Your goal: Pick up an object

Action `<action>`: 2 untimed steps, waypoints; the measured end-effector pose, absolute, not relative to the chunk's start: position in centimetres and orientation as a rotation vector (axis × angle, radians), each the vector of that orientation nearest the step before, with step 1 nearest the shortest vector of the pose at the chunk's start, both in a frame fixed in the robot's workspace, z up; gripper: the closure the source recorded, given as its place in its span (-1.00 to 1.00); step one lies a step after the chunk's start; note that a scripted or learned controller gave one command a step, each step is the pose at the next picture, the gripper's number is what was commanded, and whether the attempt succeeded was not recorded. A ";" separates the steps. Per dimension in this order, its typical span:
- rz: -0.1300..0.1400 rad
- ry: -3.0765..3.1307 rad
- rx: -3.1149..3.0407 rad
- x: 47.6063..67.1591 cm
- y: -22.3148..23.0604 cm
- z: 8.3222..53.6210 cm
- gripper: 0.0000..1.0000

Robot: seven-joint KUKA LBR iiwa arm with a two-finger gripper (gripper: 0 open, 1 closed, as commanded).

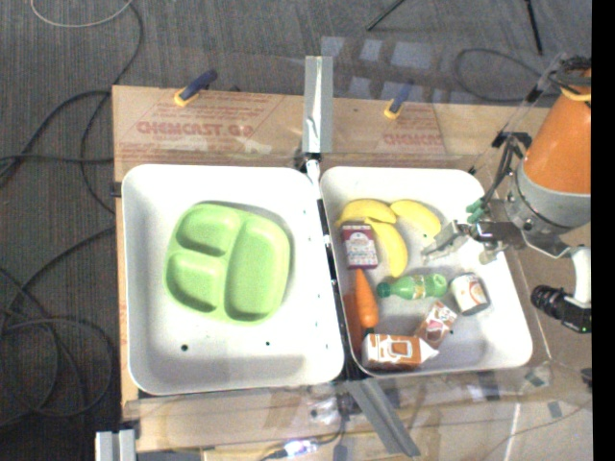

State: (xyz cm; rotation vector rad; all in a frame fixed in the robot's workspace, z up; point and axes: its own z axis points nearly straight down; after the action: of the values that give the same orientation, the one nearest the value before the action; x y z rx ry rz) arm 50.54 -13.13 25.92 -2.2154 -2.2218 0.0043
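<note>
The right bin (500,353) holds several objects. Two yellow bananas (392,227) lie at the back, with a small maroon box (360,245) resting against them. An orange carrot (361,299) lies along the left wall, and a green bottle (415,286) lies on its side in the middle. An orange carton (392,351), a small brown-and-white carton (438,324) and a white-wrapped round item (470,293) sit toward the front right. My gripper (450,240) hangs over the bin just right of the bananas and above the green bottle, touching none of them.
The left bin (154,353) holds a green divided plate (231,261). A metal divider post (316,104) stands behind the seam between the bins. The grey and orange arm (557,171) overhangs the right bin's far right corner. Cables lie on the floor beyond the bench.
</note>
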 end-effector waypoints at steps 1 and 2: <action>0.002 -2.349 -2.079 56.6 -12.0 10.4 -1.00; 0.004 -2.346 -2.079 56.5 -12.0 11.2 1.00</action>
State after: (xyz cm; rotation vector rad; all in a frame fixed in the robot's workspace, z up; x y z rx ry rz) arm 56.55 -12.04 11.19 -2.0785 -2.3457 0.0040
